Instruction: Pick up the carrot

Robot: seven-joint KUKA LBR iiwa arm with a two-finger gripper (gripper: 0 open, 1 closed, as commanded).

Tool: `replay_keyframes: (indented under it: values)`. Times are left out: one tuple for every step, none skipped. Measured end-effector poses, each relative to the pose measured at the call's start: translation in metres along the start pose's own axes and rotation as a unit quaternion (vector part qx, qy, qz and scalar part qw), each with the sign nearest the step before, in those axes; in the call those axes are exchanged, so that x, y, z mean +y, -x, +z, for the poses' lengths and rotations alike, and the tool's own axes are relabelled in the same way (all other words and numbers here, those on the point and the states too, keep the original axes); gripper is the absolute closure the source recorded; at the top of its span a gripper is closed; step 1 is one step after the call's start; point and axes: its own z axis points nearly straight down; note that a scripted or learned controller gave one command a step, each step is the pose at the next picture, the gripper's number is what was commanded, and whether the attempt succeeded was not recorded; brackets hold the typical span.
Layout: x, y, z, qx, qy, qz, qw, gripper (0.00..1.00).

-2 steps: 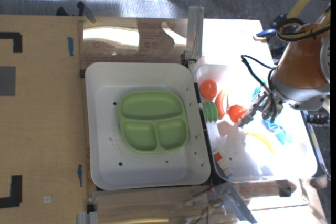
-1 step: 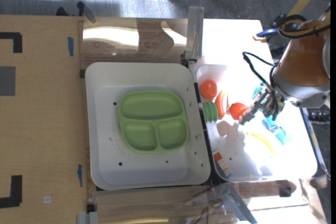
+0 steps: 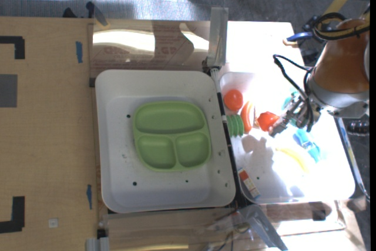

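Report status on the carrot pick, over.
End effector low in right bin. Carrot lies apart, left of it. Red piece sits between them.

Lighting uneven. Strong light falls on the right bin (image 3: 329,185), washing its floor and far rim to near white; detail there is lost. The left bin (image 3: 111,144) is evenly lit, its green tray (image 3: 171,135) clear. Glare streaks the clear panel (image 3: 150,44) behind it. Soft shadow crosses the top edge. Focus slightly soft throughout.
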Motion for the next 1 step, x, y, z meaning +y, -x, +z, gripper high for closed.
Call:
replay_keyframes:
  values:
    - [-0.0828, -0.0359, -0.0256, 0.01, -0.006, 0.066, 0.9978, 1.0]
